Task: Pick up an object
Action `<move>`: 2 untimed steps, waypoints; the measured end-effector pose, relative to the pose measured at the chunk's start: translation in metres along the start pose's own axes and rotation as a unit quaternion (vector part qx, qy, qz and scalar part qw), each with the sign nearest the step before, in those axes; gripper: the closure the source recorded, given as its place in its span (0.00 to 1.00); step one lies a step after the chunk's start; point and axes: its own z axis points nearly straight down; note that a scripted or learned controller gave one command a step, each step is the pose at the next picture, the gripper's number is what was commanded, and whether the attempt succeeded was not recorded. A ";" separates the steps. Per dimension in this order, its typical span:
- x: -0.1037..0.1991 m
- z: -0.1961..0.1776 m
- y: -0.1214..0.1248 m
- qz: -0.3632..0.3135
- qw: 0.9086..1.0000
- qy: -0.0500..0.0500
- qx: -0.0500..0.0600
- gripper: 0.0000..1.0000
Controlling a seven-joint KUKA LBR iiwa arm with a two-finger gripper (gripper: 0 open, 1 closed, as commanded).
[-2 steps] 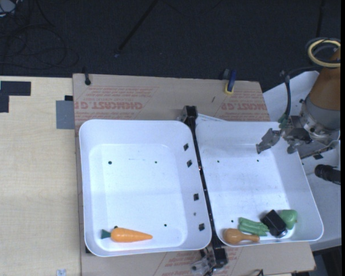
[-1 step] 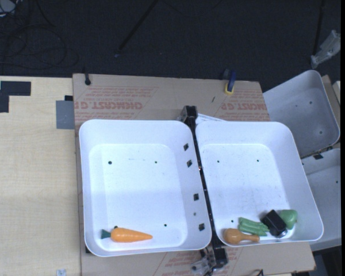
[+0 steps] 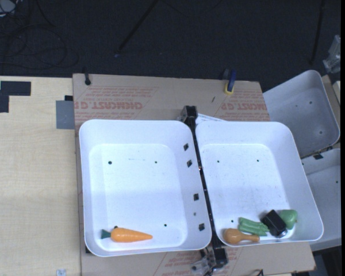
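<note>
A pale grey rounded panel [image 3: 303,112] bears small dark holes.

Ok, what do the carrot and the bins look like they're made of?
The carrot looks like moulded plastic, a toy: even orange, smooth, with a dull green stub at one end. The left bin and right bin look like thin formed white plastic, going by the rounded corners and soft sheen, though painted metal can't be ruled out.

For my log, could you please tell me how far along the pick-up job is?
Nothing looks done yet. The carrot lies in the left bin; the green pieces, black block and tan piece sit in the right bin. Nothing is in hand; the whole pick remains.
</note>
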 end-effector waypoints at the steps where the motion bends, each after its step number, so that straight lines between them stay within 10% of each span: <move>1: 0.030 0.035 -0.001 0.003 1.000 0.001 0.001 1.00; 2: 0.065 0.049 -0.004 0.003 1.000 0.001 0.000 1.00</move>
